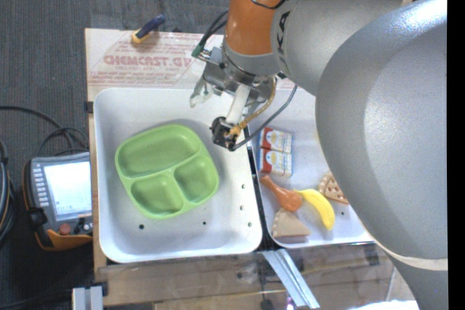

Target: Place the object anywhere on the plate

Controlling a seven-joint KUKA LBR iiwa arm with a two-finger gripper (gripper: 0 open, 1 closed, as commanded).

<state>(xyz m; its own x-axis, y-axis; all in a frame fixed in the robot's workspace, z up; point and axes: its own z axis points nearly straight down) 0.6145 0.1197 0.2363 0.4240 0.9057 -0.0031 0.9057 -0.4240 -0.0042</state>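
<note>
Left bin: a light green plate sits flat near the centre, towards 9 o'clock. We record it as rounded-square moulded plastic with a raised rim. Ridges split it into three wells, a long one at 12 o'clock and two smaller ones at 5 and 7 o'clock, and all three show bare green. The gripper hangs at the plate's 1 o'clock, over the far edge of this bin and apart from the plate. Its two pale fingers stand slightly spread, with nothing between them. Right bin: the loose things all lie here, at the plate's 3 o'clock across the shared rims. We count a red-and-white carton at 12 o'clock. An orange piece sits below the carton. A yellow banana is just beside the orange piece at 3 o'clock. A tan wedge lies at 6 o'clock, and a waffle-patterned piece is partly hidden by the arm. We cannot tell which of these is the task's object. Beyond the bins at 12 o'clock lies a pale board with red lettering, and a blue-and-yellow item rests on its far edge.
</note>
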